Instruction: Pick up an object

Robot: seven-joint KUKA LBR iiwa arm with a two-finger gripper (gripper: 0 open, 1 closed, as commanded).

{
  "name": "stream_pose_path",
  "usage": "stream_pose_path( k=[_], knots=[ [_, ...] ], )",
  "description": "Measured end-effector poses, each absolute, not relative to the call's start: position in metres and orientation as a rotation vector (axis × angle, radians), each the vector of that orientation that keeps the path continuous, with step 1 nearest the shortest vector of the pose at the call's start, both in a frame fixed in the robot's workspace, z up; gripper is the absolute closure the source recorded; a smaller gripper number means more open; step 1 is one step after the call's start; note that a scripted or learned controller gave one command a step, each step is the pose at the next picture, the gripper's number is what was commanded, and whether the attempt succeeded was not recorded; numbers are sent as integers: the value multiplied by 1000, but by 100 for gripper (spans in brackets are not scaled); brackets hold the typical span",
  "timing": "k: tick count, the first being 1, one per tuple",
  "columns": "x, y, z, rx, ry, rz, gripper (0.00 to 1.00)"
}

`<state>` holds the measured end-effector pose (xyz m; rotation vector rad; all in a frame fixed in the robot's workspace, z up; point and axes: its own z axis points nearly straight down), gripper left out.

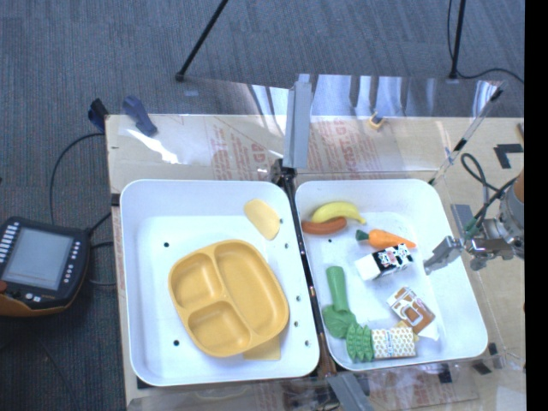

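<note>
The right bin [454, 315] holds the loose items: a yellow banana [336, 211], a brown sausage [324, 225], an orange carrot [390, 238], a black-and-white milk carton [384, 261], a green vegetable [336, 288], a leafy green piece [342, 322], a small printed packet [394, 342] and an orange-brown snack box [409, 308]. My gripper [452, 240] hangs over the bin's right rim, to the right of the carton and carrot. It is open with nothing between its fingers, and it touches none of the items.
The left bin [141, 229] holds a yellow divided plate [227, 296], a pale yellow block [262, 218] at its back right and a flat yellow piece [267, 349] under the plate's front edge. A grey post [298, 127] stands behind the bins. Cables run along the right side [479, 174].
</note>
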<state>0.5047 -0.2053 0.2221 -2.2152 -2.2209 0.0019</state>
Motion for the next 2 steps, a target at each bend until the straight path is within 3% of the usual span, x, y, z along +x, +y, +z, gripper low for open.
stream_pose_path(
  k=[1,2],
  knots=[
    [501,-150,97,-2141,-2276,11,0],
    [495,-146,88,-2301,-2137,0,0]
  ],
)
